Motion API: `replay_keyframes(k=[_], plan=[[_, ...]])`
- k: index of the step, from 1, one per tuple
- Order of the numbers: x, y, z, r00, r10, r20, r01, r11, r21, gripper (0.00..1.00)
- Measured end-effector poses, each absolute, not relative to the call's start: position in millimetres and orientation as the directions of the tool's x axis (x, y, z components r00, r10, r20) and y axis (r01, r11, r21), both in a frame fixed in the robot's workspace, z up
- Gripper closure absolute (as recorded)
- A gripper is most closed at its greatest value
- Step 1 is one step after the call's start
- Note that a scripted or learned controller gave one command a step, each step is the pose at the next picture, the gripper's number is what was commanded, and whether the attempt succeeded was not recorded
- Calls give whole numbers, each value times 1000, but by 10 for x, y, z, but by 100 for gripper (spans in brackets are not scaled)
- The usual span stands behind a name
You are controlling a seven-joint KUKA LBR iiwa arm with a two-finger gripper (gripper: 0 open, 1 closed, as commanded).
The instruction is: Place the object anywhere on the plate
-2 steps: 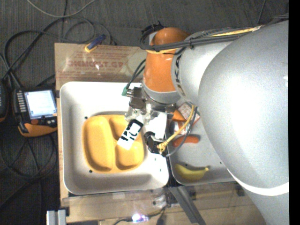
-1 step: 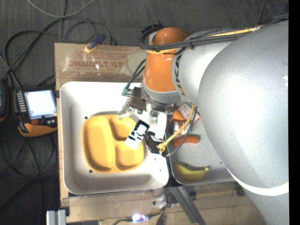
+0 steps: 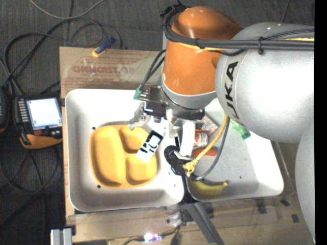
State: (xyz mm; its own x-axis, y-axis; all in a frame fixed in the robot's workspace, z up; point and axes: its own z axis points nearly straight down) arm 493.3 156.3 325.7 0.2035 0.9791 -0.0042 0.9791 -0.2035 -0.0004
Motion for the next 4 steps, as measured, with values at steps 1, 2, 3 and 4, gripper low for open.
replay_keyframes(k=[1, 2, 3, 4], plan=[[5267, 1556, 3137, -72, 997, -4, 997, 72, -3, 0], [5266, 1561, 3217, -73, 997, -7, 997, 73, -6, 100], [5396, 2051, 3516, 176, 984, -4, 984, -176, -2, 100], [5677, 2314, 3066, 308, 951, -7, 951, -308, -2, 100]])
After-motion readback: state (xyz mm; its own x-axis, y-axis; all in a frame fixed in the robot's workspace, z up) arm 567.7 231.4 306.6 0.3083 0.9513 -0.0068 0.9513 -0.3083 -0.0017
